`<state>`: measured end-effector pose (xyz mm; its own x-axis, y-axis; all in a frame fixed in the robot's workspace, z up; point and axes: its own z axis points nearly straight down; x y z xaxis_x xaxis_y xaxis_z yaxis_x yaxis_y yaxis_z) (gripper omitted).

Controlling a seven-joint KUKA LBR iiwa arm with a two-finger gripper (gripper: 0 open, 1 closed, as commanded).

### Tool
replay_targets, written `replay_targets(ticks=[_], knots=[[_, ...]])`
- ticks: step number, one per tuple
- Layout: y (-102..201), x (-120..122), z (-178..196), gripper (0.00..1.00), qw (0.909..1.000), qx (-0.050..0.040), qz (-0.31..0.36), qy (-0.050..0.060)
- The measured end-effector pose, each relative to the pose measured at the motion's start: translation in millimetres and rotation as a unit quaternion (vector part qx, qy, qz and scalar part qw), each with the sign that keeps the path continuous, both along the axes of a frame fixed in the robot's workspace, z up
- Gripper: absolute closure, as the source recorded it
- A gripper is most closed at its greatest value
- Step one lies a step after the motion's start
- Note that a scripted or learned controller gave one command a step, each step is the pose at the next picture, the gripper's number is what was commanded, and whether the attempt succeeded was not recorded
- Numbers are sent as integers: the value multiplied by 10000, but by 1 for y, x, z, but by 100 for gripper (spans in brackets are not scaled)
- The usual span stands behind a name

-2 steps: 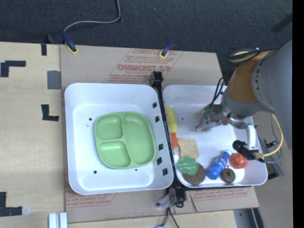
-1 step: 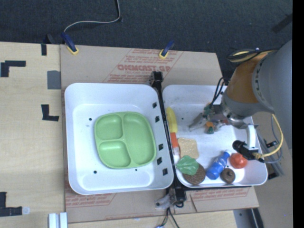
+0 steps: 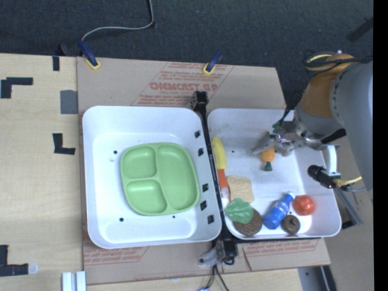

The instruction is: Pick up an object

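**Surfaces and finishes on the bench**

You have two smooth white plastic bins (image 3: 97, 180) with a slight sheen. The green divided plate (image 3: 160, 178) looks like matt plastic. Under the bins lies a flat sheet of printed brown cardboard (image 3: 176, 83), dull and papery, on a pale wood-look bench top (image 3: 33, 180). The arm's shell (image 3: 357, 111) reads as smooth grey, with a glossy orange band (image 3: 316, 96). The gripper (image 3: 280, 139) looks like bare metal. The red ball (image 3: 304, 205) shines; the blue bottle (image 3: 278, 211) seems plastic.
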<state>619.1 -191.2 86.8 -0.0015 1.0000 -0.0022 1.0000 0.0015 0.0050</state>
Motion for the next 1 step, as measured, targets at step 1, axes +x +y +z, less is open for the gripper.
replay_targets(ticks=[1], knots=[[0,0,10,100,10000,-17,6,-2]])
